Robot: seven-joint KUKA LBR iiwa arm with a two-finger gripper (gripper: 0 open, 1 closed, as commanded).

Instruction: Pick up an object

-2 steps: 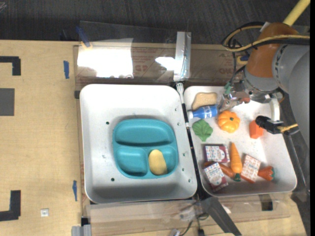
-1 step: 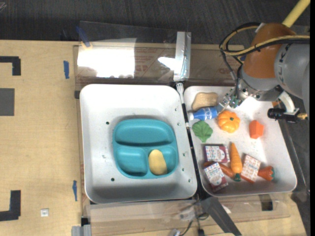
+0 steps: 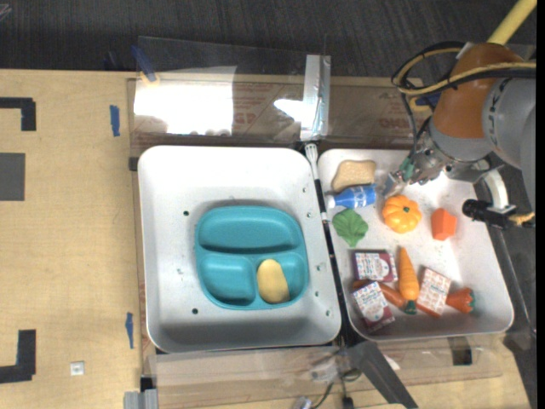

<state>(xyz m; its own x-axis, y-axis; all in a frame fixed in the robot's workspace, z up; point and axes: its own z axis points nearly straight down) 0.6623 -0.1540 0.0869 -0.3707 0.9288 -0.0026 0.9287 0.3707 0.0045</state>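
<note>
Well left of the gripper (image 3: pixel 407 174) and a little lower sits the left white bin (image 3: pixel 162 228), with a teal divided tray (image 3: pixel 243 233) lying in its middle. Up and left of the gripper, a clear plastic sheet (image 3: pixel 221 100) stands behind that bin. Farther left, black corner marks (image 3: pixel 21 113) and blue tape strips (image 3: pixel 114 119) dot the wooden bench (image 3: pixel 68 254). A yellow rod (image 3: pixel 515 15) slants up to its right.

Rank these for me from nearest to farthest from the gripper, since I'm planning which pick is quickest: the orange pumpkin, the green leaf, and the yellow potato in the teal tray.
1. Orange pumpkin, right bin, just below the gripper.
2. Green leaf, right bin's left edge.
3. Yellow potato, in the teal tray, left bin.
</note>
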